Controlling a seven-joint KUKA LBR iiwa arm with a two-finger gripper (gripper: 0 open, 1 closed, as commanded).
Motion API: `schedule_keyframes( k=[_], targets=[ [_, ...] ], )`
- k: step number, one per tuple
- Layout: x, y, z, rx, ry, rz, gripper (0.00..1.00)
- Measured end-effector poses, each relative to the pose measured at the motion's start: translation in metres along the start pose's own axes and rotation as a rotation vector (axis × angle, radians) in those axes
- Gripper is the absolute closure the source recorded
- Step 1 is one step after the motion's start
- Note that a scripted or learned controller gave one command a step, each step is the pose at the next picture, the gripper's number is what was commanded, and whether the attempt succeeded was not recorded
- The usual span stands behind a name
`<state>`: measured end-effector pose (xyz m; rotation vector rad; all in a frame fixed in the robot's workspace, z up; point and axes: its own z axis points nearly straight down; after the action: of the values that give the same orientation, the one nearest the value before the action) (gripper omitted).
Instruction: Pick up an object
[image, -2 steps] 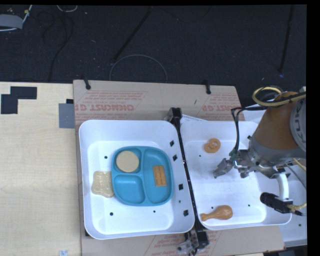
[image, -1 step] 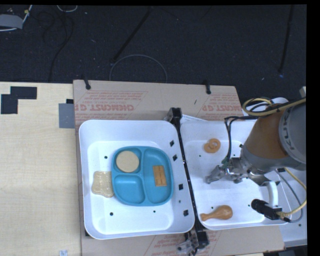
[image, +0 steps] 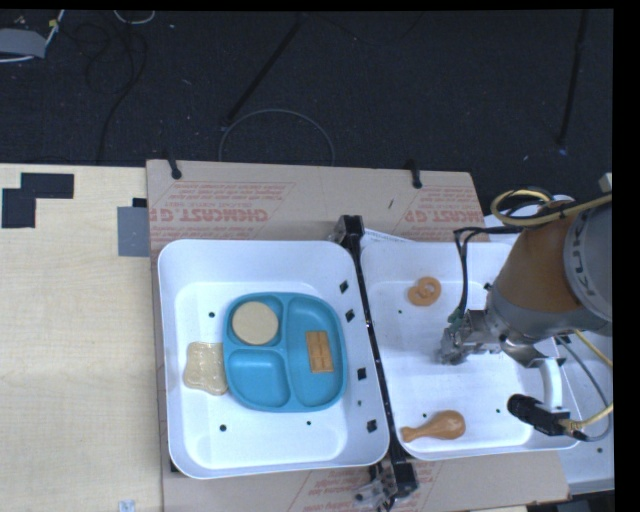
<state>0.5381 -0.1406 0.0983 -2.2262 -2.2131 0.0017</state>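
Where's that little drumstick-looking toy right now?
The drumstick toy lies in the right bin, near its front edge, below and left of the gripper and apart from it.

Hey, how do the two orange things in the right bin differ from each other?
The drumstick-shaped toy is long, with a bulb end and thin handle; the small round orange piece is compact. The drumstick-shaped toy lies near the right bin's front wall, the small round orange piece towards the back. Both are orange, lying loose, apart from the gripper.

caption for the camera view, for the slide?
Arm's hand lowered into the right bin between two orange items; blue tray in the left bin.
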Motion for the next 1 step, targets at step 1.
schedule_keyframes(
  k=[1],
  targets=[
    [-0.0050,-0.0089,-0.0518,-0.003,-0.001,0.000,1.00]
  ],
)
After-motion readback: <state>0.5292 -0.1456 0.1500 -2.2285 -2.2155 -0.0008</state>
